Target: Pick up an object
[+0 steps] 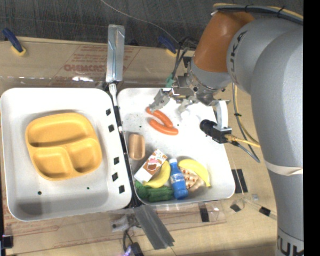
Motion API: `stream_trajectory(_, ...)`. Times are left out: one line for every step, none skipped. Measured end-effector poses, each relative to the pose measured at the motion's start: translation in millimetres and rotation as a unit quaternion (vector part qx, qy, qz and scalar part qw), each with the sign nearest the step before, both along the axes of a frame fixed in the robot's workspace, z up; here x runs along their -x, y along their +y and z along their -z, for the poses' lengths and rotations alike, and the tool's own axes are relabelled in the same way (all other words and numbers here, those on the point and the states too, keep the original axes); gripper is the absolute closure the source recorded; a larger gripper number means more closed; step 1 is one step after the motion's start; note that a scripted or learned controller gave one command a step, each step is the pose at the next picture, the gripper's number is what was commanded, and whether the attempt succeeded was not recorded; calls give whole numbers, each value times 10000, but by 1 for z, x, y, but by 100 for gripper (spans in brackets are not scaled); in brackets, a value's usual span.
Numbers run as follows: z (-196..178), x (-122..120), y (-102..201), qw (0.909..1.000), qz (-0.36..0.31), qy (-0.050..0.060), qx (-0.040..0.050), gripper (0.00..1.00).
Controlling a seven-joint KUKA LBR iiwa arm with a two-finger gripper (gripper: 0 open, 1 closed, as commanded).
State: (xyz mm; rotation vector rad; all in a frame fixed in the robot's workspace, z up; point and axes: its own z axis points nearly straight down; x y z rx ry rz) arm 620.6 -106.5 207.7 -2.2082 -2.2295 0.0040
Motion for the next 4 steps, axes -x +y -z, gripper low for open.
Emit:
stream_trajectory(117,-13,4,9999,-136,-6,4,0)
stream_trajectory(115,-3,-67,9976,-691,-19,12,0)
stream_trajectory(105,-4,-66,9974,-716,-26,9,100)
stream_trajectory(-17,-10,6,10000,28,-66,4,100)
